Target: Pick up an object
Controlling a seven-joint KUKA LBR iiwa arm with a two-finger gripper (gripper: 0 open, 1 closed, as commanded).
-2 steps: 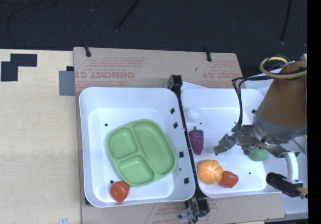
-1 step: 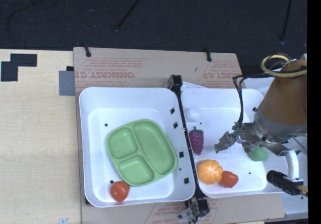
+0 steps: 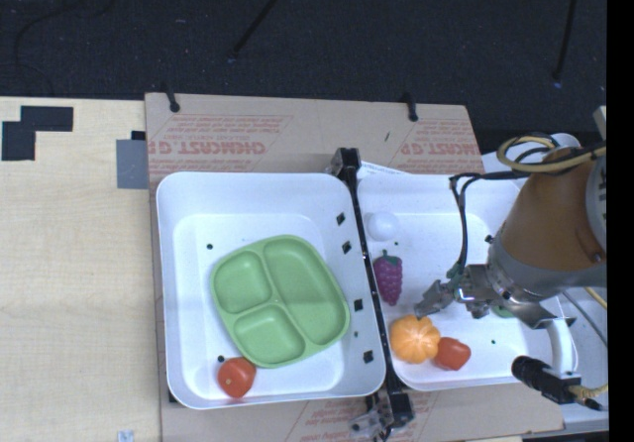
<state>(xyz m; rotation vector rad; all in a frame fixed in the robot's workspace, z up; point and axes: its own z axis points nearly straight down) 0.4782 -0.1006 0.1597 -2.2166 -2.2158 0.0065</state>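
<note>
hovered over the right bin (image 3: 426, 194), gripper (image 3: 451, 293) low near its front half, just above and right of the orange (image 3: 414, 339); fingers too blurred to tell. lay by the front edge, orange touching a red piece (image 3: 453, 354). sat near the left wall, grapes (image 3: 387, 276). in the left bin (image 3: 188, 222): green plate (image 3: 279, 300) mid-floor, tomato (image 3: 236, 377) at the front-left corner.

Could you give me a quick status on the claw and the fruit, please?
Claw low in right bin, nothing held. Orange, red fruit, grapes close by. Tomato, green plate in left bin.
</note>
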